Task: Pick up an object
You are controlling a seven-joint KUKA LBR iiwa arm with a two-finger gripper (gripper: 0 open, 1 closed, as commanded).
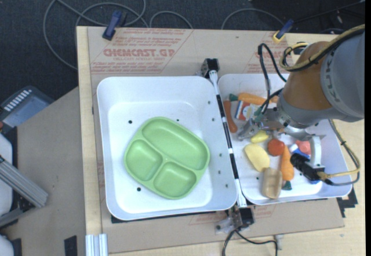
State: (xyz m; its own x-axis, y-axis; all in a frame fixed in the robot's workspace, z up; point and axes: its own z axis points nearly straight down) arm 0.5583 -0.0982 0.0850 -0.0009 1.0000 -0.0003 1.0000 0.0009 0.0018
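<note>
Camera view is looking down at a slant on a desk (145, 52) carrying two shallow white bins side by side. At the right of the frame, the grey arm (342, 81) with its orange band (307, 84) is reaching into the right bin (255, 82), and the hand (255, 127) is sitting low among the objects near that bin's left-centre; whether it is open or closed cannot be told.

A yellow object (257, 156) is lying just below the hand, in the lower left part of the right bin. A smaller yellow piece (259, 137) is sitting just beside the hand, though contact is unclear. A red piece (276, 147) is resting to the lower right of the hand, with an orange carrot-like piece (286, 167) just below it. A tan cylinder (271, 183) is lying near the bin's bottom wall. Another orange piece (253, 98) is lying above the hand, near the upper part of the bin, and a reddish-orange strip (229, 116) is lying along the left wall.

At the left, the left bin (116, 104) is holding a green divided plate (167, 157), flat on the bin floor and well apart from the hand.

Dark carpet (46, 29) is spreading around the desk, with thin cables (69, 0) looping across it in the upper left of the frame.
</note>
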